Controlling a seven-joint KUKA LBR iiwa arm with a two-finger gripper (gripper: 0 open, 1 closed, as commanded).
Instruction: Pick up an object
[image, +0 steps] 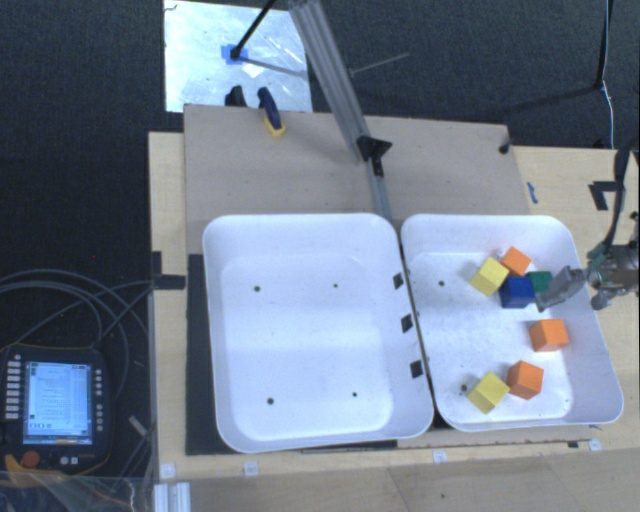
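The right bin (590, 400) holds several small blocks. A yellow block (490, 275), an orange block (516, 260), a blue block (517, 291) and a green block (540, 281) cluster in its upper right part. Another orange block (548, 334) lies just below them. A third orange block (525, 378) and a second yellow block (489, 391) sit near the front wall. My gripper (557, 288) reaches in from the right edge, low over the bin. Its tip is right beside the green block, which it partly hides.
The left bin (225, 250) stands beside the right one, with black clips (406, 322) along the shared wall. A grey slanted pole (340, 85) crosses the back of the bench. A teach pendant (55, 405) and cables lie at the far left.
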